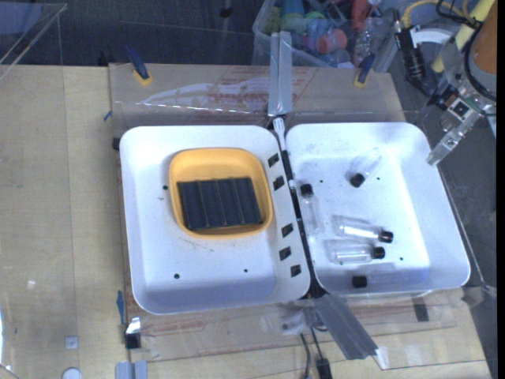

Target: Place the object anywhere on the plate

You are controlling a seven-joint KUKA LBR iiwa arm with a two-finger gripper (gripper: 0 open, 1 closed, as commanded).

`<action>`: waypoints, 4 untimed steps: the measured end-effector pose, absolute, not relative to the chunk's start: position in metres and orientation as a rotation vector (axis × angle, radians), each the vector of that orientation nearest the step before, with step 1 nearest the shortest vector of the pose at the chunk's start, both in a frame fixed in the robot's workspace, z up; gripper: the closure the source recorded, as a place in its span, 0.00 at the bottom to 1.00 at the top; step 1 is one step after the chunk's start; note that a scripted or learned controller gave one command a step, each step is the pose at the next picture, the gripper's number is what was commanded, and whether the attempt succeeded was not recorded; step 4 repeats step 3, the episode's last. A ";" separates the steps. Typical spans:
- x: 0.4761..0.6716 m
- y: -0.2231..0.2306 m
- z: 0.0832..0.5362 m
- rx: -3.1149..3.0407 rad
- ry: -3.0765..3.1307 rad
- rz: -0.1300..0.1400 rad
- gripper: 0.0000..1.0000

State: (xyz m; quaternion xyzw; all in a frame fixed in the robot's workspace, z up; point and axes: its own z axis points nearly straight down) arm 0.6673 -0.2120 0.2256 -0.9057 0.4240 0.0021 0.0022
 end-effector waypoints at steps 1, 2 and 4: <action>0.637 -0.212 0.225 -2.948 1.074 0.001 1.00; 0.661 -0.214 0.265 -3.052 0.723 -0.003 1.00; 0.668 -0.220 0.295 -3.100 0.480 -0.004 1.00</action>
